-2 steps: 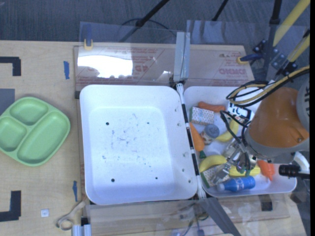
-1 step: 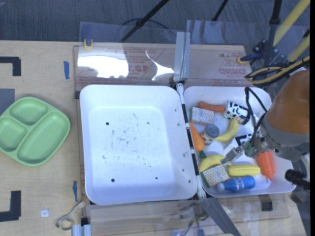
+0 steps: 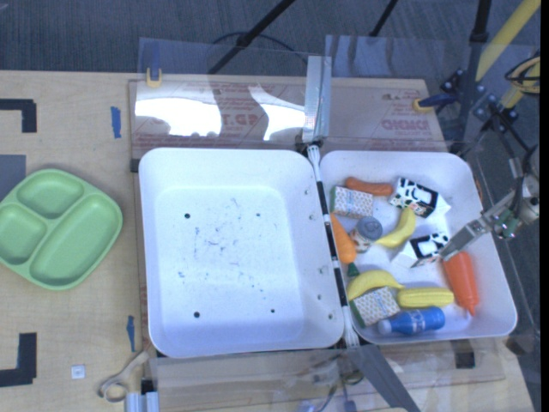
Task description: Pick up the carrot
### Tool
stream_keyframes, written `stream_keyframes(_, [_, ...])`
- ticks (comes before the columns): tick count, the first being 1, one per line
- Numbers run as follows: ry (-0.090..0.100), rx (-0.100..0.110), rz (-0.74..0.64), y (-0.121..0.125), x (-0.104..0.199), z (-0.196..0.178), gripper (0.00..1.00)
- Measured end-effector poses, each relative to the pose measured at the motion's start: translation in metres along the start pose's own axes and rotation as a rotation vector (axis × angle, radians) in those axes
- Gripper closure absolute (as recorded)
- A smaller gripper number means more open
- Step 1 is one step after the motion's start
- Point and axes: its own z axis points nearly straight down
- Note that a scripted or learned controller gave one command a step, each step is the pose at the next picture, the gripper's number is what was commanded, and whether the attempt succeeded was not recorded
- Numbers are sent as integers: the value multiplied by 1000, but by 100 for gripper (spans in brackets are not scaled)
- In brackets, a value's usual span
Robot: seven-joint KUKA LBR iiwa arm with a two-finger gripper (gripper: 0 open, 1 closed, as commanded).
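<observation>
Gripper (image 3: 426, 259) hovers just beside carrot (image 3: 462, 280); its grip state unclear.

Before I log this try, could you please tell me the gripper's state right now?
Gripper: cannot be told; it sits above the carrot in the right bin.

The tool (image 3: 467, 239) is a thin blur at the right bin's (image 3: 493, 316) edge — its tips too small to read. The arm (image 3: 523, 209) is cut off at the right edge. One carrot (image 3: 344, 240) lies partly hidden against the bin wall.
</observation>
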Motion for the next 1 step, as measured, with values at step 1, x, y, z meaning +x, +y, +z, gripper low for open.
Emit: stream_keyframes(1, [3, 1, -47, 2, 7, 134, 0])
